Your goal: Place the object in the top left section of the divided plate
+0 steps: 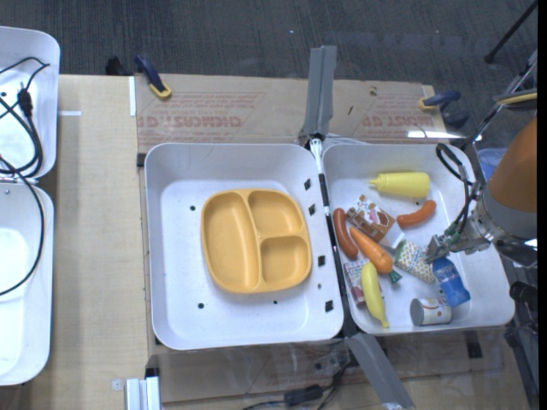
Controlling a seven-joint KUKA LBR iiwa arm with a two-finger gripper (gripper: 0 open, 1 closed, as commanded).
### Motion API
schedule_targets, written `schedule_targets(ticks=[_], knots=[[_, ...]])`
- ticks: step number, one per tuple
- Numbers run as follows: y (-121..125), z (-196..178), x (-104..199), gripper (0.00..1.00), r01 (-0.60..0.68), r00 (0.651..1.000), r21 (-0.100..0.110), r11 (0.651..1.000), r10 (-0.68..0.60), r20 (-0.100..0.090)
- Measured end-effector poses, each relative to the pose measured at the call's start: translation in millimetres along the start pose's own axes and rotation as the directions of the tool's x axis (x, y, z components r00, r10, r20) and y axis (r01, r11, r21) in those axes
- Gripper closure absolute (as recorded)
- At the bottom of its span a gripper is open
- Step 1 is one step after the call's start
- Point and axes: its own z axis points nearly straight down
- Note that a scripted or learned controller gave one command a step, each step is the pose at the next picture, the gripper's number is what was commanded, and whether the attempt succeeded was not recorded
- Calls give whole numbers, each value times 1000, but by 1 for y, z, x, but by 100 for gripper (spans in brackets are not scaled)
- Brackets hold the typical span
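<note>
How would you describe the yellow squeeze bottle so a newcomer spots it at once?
Find the right-hand shallow white bin, the one crowded with toy food. Near its far wall lies the yellow plastic squeeze bottle, on its side just above a small orange-red sausage. Unlike the slim curved banana, it is stout and capped.

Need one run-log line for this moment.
claw: low in right bin, by blue bottle | grasp: unclear | divided plate: left bin, nothing in sections
</note>
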Motion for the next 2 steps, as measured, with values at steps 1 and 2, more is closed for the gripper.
schedule_targets(ticks=[1, 2], knots=[[12, 31, 8, 100, -153, 988, -1, 988, 153, 1], [81, -60, 47, 100, -96, 995, -1, 995, 96, 3]])
